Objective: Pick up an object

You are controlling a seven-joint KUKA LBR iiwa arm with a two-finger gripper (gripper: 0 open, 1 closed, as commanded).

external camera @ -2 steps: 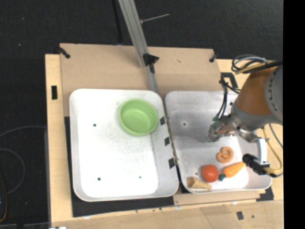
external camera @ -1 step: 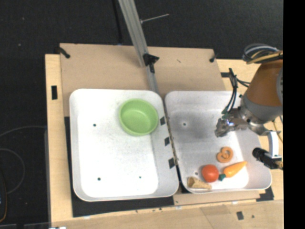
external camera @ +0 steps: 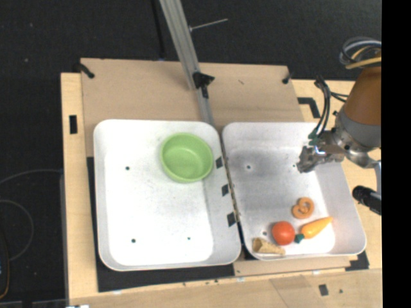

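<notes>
Two shallow white bins sit side by side on the bench, and the things worth picking are split unevenly between them. The left bin (external camera: 115,236) has a single green bowl (external camera: 187,158) standing upright near its upper right corner, close to the divide. The right bin (external camera: 270,153) keeps its contents bunched in the lower right corner — a small orange ring-shaped piece (external camera: 304,207), an orange carrot-like toy (external camera: 316,227) lying just below it, a red tomato-like ball (external camera: 282,233) beside the carrot's green end, and a pale tan scrap (external camera: 268,248) against the bin's bottom wall, touching or nearly touching the red ball. The arm comes in from the right, its orange band showing above the wrist, and the gripper (external camera: 310,160) hangs over the right side of the right bin, above bare floor, well apart from the cluster of toys below it. Nothing shows between its fingers; from here the tip is a dark, blurry shape and I cannot tell whether the jaws are spread or pressed together. A slanted metal pole (external camera: 183,37) rises from behind the bins.
</notes>
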